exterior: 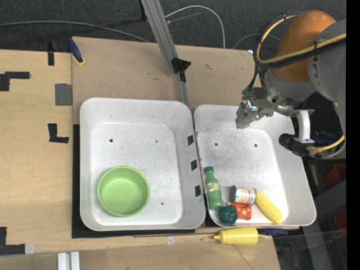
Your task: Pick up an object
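The gripper (246,117) hangs over the back edge of the right bin (247,151), well away from the objects at that bin's front. Nothing shows between its fingers. A green bottle (212,188) lies along the bin's left wall. Beside it sit a small can (244,196), a red piece (243,209), a dark green round thing (228,215) and a yellow corn cob (268,206). A green bowl (124,190) rests at the front left of the left bin (135,122).
A yellow mustard bottle (238,236) lies on the bench just outside the right bin's front rim. A grey pole (163,32) slants up behind the bins. Cables loop behind the arm at the upper right.
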`<state>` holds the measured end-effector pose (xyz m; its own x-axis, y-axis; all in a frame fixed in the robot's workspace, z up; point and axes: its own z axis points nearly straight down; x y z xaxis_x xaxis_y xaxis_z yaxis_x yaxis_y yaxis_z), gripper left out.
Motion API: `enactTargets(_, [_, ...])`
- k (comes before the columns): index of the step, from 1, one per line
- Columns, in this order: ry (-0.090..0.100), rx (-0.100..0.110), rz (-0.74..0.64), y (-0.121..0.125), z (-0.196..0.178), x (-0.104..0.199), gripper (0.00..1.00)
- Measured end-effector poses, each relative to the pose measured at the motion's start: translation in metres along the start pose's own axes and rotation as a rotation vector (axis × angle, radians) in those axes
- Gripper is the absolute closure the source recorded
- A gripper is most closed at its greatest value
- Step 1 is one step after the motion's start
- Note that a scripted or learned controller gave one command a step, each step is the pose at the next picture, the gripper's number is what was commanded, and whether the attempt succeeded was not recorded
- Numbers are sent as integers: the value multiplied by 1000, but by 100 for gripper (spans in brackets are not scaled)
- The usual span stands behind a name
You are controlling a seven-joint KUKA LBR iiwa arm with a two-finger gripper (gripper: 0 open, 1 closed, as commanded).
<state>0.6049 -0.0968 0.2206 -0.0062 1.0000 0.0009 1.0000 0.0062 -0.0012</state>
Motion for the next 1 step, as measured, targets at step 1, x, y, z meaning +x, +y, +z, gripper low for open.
enactTargets(1, [1,2,0,6,10,53,100])
